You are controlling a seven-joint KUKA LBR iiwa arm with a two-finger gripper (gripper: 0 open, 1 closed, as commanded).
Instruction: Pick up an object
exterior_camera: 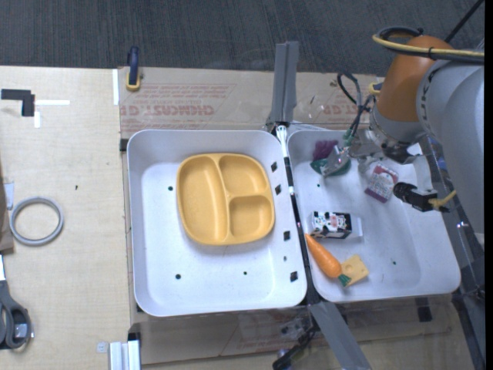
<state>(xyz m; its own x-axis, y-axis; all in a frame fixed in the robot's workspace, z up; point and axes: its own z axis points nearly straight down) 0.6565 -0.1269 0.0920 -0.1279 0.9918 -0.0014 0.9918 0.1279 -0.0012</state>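
At twelve o'clock of the right bin (431,276), the pincer (339,163) hovers over dark items, its grip impossible to tell; carrot (324,257) lies at seven o'clock; yellow plate (226,198) fills the left bin (154,284).

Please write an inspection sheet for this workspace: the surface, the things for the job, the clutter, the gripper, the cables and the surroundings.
Surface: wooden bench bearing two white bins side by side.
Job's things: right bin holds a carrot, a yellow wedge touching the carrot's tip, a small black-and-white carton, a clear packet and a dark green and purple item at the back.
Clutter: left bin holds a yellow divided plate; a tape roll and scissors lie on the bench.
Gripper: gripper low over the right bin's back, by the green item; finger state unclear.
Cables: black cables along the arm.
Surroundings: dark carpet behind the bench.
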